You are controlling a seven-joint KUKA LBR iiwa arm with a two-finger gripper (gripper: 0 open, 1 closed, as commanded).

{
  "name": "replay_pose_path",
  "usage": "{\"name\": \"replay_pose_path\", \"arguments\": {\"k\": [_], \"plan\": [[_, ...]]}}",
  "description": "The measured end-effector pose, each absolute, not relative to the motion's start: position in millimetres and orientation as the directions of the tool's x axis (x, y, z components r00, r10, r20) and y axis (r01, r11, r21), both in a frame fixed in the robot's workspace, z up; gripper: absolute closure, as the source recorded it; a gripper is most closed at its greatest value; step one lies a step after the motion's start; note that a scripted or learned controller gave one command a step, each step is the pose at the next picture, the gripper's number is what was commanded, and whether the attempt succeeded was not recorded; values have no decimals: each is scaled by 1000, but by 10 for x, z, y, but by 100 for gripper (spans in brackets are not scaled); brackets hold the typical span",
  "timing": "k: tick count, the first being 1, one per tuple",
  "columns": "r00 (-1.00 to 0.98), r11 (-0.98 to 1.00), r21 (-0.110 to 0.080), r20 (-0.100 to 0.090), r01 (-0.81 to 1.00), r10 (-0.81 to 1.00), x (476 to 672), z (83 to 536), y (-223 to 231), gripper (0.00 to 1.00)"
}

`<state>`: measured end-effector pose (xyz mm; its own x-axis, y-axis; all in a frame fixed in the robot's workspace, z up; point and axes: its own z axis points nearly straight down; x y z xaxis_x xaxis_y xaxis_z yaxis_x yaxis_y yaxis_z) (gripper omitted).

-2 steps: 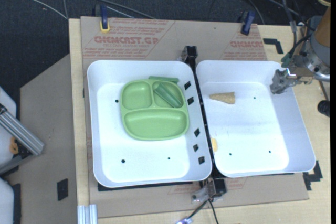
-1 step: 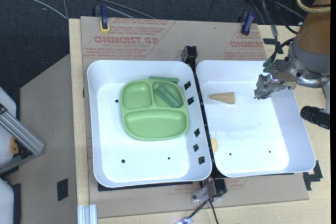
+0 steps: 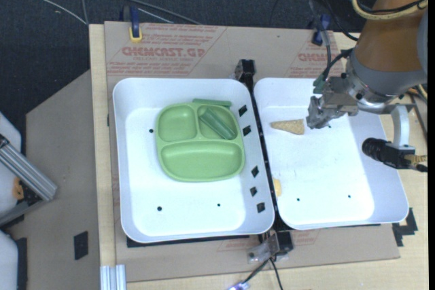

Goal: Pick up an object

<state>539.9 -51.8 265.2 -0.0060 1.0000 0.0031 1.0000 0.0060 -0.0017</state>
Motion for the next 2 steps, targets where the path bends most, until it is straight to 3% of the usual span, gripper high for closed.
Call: {"name": "replay_pose_path", "arguments": {"k": [1,2], "plan": [[-5,5,-5,3,1000,1000,5239,2499,-16,100],[-6,6,-5,3,1000,1000,5222,2360,550,100]]}}
